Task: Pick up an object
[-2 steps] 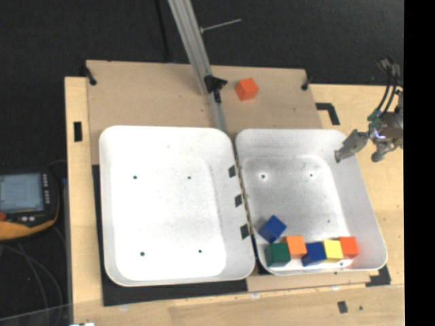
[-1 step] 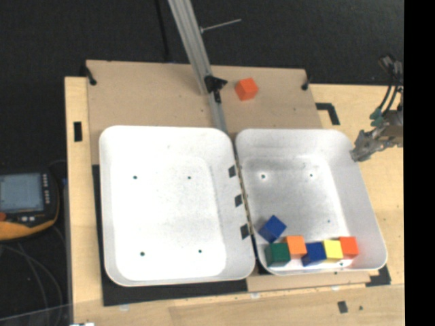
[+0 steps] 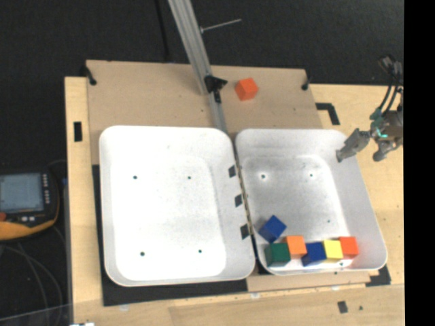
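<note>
Blocks cluster at near edge of right bin (image 3: 353, 182): blue cube (image 3: 272, 227) tilted, just far of row; row runs green cube (image 3: 277, 252), orange cube (image 3: 296, 245), second blue cube (image 3: 314, 252), yellow cube (image 3: 333, 249), red-orange cube (image 3: 349, 246), neighbours touching. Stray orange cube (image 3: 246, 89) on surface (image 3: 156, 94) beyond bins. Left bin (image 3: 115, 182) beside right. Pincer (image 3: 367, 143) hovers over right bin's far right corner, well apart from blocks, fingers spread, nothing between. Risk: packed row against rim leaves no finger gap; pincer likely lands on neighbour or wall, closes on nothing.

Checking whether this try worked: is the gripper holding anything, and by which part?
Nothing is held. The gripper sits open beside the right bin's far edge, away from the blocks.
</note>
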You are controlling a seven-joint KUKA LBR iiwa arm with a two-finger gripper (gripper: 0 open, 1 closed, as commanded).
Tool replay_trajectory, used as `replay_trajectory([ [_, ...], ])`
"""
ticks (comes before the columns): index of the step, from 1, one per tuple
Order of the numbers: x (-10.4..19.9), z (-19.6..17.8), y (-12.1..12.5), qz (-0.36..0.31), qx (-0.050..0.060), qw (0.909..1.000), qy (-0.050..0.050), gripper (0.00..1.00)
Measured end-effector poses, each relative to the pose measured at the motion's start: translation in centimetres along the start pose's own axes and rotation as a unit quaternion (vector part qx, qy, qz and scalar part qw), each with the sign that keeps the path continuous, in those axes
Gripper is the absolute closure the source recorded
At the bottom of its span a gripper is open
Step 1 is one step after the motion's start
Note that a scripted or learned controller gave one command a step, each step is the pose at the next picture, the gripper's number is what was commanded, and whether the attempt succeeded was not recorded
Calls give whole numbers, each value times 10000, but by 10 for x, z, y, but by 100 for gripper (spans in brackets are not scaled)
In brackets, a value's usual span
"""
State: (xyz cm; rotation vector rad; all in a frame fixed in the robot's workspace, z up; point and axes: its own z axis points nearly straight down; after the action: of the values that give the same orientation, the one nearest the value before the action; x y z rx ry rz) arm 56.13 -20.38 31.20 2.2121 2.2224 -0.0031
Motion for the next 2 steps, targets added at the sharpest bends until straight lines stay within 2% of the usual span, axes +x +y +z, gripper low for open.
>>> replay_trajectory([
  [1, -1, -11, 1, -31, -14, 10000, -12, 100],
  [2, -1, -11, 1, -36, -6, 10000, -14, 0],
])
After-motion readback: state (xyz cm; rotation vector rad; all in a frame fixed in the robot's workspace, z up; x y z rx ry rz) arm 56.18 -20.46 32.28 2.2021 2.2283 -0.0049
